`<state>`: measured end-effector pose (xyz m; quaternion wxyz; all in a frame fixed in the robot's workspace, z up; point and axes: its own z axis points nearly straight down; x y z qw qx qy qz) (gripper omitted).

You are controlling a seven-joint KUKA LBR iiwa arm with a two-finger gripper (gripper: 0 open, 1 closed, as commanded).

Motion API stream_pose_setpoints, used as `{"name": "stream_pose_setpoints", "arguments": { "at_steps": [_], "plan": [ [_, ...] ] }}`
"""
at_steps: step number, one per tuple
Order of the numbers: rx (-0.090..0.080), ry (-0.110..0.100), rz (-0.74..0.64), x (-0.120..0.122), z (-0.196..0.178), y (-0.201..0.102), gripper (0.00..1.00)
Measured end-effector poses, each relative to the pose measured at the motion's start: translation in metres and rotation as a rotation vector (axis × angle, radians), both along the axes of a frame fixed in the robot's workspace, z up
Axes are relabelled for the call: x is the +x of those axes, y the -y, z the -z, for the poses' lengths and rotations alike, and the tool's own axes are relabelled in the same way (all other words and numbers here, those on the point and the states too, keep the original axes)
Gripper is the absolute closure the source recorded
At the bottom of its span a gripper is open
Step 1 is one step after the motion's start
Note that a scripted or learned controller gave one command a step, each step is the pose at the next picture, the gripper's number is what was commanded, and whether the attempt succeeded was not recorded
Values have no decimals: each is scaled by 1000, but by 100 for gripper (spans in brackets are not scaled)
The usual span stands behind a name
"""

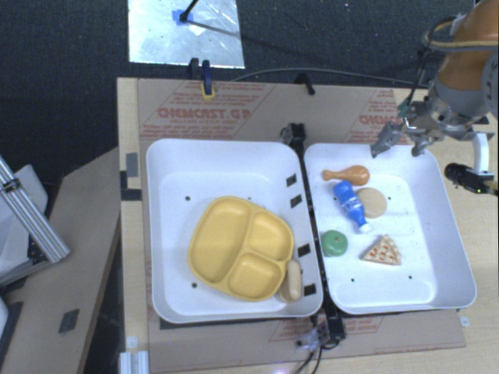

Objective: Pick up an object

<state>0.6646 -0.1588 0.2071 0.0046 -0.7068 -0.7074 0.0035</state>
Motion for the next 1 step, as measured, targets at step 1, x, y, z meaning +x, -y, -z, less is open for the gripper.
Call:
{"name": "stream_pose_setpoints", "arguments": {
  "at_steps": [1],
  "plan": [
    [-2,13,-2,3,-9,0,0]
  ]
}}
